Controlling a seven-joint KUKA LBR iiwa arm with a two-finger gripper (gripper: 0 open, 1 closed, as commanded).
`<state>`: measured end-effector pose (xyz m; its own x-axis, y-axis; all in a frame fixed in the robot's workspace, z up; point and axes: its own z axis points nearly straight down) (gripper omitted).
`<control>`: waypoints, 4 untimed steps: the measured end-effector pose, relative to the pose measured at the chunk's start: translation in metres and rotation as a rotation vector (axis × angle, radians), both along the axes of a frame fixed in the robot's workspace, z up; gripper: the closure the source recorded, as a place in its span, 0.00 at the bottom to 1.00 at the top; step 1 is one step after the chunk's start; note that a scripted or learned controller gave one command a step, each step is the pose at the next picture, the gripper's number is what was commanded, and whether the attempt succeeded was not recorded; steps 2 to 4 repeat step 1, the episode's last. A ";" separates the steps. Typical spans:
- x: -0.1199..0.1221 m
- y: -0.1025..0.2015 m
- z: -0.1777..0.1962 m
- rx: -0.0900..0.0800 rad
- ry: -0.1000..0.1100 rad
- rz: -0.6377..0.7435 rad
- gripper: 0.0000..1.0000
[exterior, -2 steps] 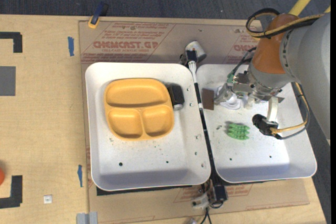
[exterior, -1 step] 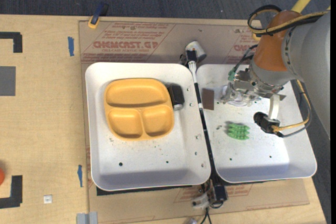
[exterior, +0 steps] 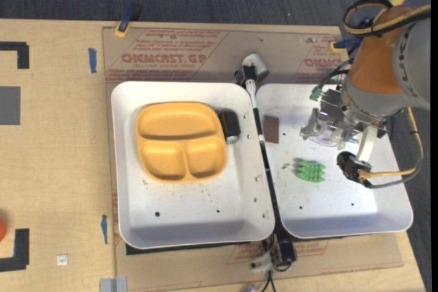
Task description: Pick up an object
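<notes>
Looking at this, you're still early in the pick, as far as I can judge. Nothing looks grabbed yet.

Your arm (exterior: 393, 58) reaches in from the right and sits over the far part of the right bin (exterior: 390, 215). The end effector (exterior: 333, 126) is down low there, a cluster of metal and clear-looking parts. Honestly, I can't tell whether it's apart or together; it's too cluttered from this angle. I don't see anything sitting in it.

Candidates for you to pick:
- a small green object (exterior: 309, 171) lying on the right bin's floor, just near and slightly left of the end effector, apart from it as far as I can see
- a brown block (exterior: 271, 128) in the same bin, close to the divider between the bins, left of the end effector
- a yellow divided tray (exterior: 182, 140) in the left bin (exterior: 130, 215), with a small black object (exterior: 229, 125) touching its right edge

Everything looks to be resting in its bin, so my read is the grasp and the lift are both still to do. The green thing is the closest target, so I'd guess that's where this is heading, but the tool isn't over it right now, more beside it on the far side.

Watch the cable loop (exterior: 363, 171) hanging off the wrist on the right; it hangs close to the bin floor and could drag.
</notes>
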<state>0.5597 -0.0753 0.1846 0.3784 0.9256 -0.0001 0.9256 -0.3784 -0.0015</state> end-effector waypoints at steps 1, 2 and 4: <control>-0.027 -0.046 0.032 0.000 -0.001 0.192 1.00; -0.027 -0.046 0.032 0.000 -0.001 0.192 1.00; -0.027 -0.046 0.032 0.000 -0.001 0.192 1.00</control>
